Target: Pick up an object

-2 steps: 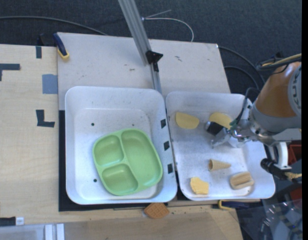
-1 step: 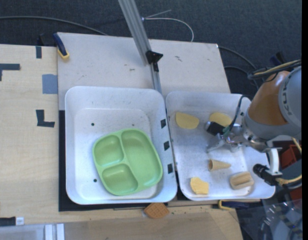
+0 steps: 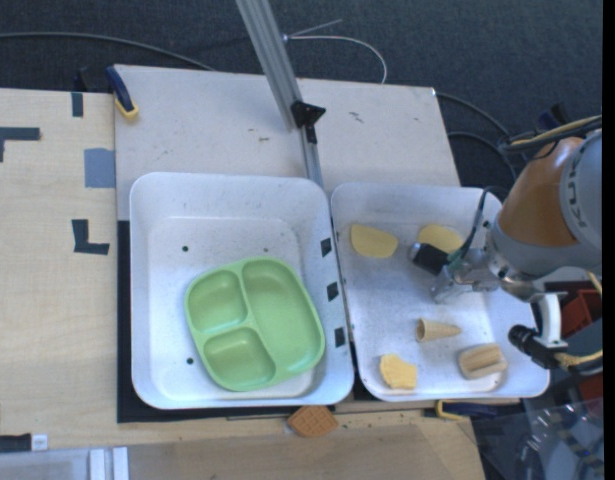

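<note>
hovering over the right bin (image 3: pixel 387 203), our hand (image 3: pixel 449 280) sits low beside a yellow piece (image 3: pixel 440 237), near the cone (image 3: pixel 437 330). we risk closing on bare floor between them. we cannot tell the hand's state; its tips blur against the wrist.

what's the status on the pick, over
Gripper low in right white bin, nothing seen held. Nearest: yellow food piece, small tan cone. Nothing blocking.
</note>
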Robot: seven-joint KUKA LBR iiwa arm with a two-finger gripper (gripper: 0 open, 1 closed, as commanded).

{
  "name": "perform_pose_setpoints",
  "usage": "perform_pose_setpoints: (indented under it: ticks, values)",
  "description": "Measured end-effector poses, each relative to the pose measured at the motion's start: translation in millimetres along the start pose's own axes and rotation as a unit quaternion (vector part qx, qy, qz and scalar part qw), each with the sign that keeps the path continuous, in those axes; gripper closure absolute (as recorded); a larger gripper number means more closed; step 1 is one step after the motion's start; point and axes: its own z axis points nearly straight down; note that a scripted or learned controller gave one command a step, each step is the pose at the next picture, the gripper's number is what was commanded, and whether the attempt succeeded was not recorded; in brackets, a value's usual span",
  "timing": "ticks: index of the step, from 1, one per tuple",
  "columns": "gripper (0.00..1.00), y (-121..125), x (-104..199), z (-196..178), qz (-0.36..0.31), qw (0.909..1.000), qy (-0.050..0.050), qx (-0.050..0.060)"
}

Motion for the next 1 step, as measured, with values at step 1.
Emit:
perform_pose_setpoints:
  ticks: [1]
  values:
    - [1.00, -2.6, -6.4, -44.5, 0.001, 1.0000, 0.000, -0.002]
